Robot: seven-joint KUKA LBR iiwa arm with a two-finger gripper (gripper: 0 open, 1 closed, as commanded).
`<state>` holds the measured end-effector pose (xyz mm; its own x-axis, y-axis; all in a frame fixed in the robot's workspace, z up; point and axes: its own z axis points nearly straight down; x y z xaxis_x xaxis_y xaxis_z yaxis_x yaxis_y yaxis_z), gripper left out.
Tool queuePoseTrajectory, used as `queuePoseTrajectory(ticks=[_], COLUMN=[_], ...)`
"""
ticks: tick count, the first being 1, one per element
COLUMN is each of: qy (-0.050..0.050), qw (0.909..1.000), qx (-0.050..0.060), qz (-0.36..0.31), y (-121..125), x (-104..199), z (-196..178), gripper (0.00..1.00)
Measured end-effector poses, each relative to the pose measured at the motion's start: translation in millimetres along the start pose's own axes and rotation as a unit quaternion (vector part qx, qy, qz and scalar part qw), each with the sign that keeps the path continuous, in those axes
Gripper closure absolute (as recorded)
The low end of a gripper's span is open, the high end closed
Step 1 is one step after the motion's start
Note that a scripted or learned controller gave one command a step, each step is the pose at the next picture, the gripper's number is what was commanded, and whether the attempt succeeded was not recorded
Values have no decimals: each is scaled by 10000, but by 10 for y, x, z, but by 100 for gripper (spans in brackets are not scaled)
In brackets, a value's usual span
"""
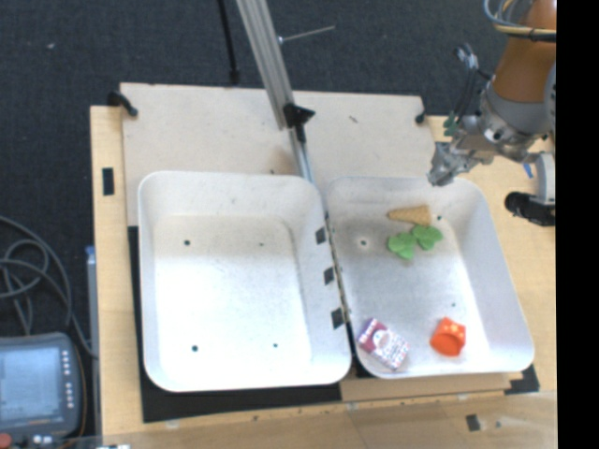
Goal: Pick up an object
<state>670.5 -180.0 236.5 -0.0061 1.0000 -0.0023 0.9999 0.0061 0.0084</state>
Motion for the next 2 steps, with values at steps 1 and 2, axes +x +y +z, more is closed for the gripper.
queuePoseTrajectory(ticks=[1, 2], qy=[2, 8], qw=[10000, 10000], qx=[6, 19], qz=[-11, -23], y=[16, 26], x=[-29, -35], z=[-445, -651], gripper=[100, 100])
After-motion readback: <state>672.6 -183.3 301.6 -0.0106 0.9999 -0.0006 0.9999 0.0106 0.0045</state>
